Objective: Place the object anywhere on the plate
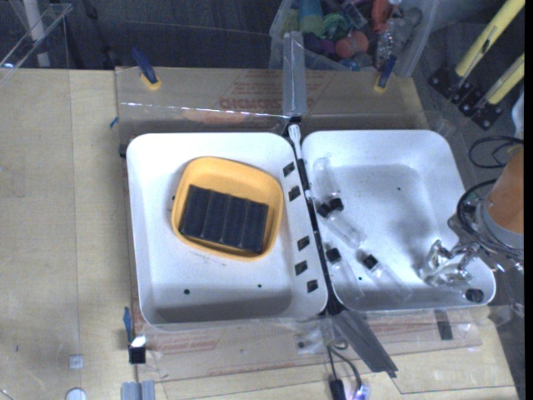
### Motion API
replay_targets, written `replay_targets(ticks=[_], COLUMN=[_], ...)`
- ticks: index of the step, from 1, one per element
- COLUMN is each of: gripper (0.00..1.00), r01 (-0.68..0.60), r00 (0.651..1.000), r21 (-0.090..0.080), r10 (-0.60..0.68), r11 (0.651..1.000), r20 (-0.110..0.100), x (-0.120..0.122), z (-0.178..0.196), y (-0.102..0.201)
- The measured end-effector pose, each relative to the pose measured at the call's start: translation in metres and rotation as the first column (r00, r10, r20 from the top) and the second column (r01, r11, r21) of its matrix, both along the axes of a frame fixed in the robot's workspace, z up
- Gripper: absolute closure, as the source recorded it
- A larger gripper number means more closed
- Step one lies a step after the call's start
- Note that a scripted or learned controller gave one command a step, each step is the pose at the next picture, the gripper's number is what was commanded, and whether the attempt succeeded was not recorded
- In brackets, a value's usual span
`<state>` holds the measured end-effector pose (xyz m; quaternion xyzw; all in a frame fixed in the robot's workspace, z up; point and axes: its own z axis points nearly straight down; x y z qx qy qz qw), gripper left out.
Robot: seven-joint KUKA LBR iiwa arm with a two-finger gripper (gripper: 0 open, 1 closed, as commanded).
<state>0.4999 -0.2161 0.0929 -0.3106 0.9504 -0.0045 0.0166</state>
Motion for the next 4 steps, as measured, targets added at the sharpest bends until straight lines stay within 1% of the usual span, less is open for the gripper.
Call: replay_targets(ticks=[1, 2, 3, 4], gripper=[1.0, 1.0, 1.0, 0.0], r01=[-0.245, -0.353, -0.45, -0.458], r00=[0.97, 0.936, 0.893, 0.889], r21=[-0.007, -0.011, -0.014, -0.017], r10=[0.245, 0.352, 0.45, 0.458], r11=[0.97, 0.936, 0.893, 0.889], r20=[0.003, -0.012, -0.021, -0.003], x=[-0.001, -0.008, -0.015, -0.01], z=[0.0, -0.001, -0.001, -0.001], y=[0.005, 0.017, 0.035, 0.041])
